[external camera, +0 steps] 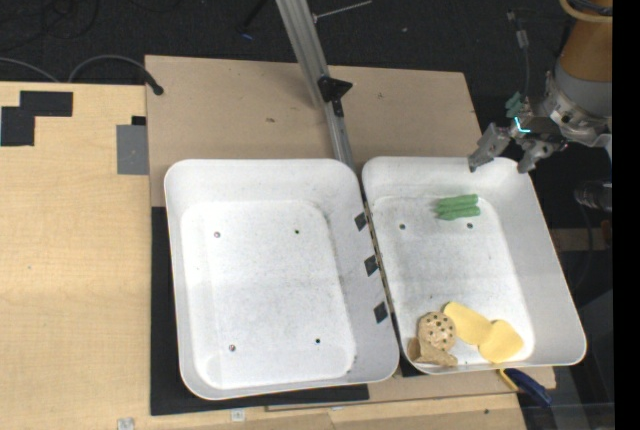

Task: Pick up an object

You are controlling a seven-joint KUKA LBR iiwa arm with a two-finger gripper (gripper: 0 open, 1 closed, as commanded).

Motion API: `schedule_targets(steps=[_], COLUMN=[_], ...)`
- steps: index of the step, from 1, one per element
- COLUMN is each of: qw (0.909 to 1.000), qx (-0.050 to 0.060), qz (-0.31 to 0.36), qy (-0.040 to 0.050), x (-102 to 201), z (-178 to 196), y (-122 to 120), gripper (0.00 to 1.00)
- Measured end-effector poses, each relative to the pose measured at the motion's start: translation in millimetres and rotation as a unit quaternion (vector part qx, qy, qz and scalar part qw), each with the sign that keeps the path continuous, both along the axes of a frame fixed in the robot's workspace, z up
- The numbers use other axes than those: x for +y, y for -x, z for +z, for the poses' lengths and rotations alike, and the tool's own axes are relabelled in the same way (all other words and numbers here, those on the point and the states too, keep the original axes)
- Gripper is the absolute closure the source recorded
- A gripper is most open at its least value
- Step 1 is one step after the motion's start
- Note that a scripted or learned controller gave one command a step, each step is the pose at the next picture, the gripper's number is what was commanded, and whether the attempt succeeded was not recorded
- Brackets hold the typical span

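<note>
My gripper point(508, 154) hangs over the far rim of the right bin point(520, 248), its two grey fingers spread open with nothing between them. A small green object point(456, 208) lies in the far part of that bin, a little left of and nearer than the gripper. At the bin's near edge rest a yellow object point(484, 332) and a tan speckled object point(434, 336), side by side.
The left bin point(262, 270) sits next to the right one, joined by black clips along the shared rim. A slanted metal rail point(305, 38) rises behind the bins. The arm's orange band point(588, 28) is at the far right.
</note>
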State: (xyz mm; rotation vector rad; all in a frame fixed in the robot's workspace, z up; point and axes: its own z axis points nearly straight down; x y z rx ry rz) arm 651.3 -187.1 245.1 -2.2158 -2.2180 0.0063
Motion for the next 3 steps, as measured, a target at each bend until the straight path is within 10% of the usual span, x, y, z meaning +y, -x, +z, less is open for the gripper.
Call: schedule_targets(steps=[1, 3], qw=[1.0000, 1.0000], qx=[-0.002, 0.000], qz=[0.002, -0.001], qy=[0.0008, 0.0001], x=[0, -2], z=[3, -109], y=[-1, 9], gripper=[0.00, 0.00])
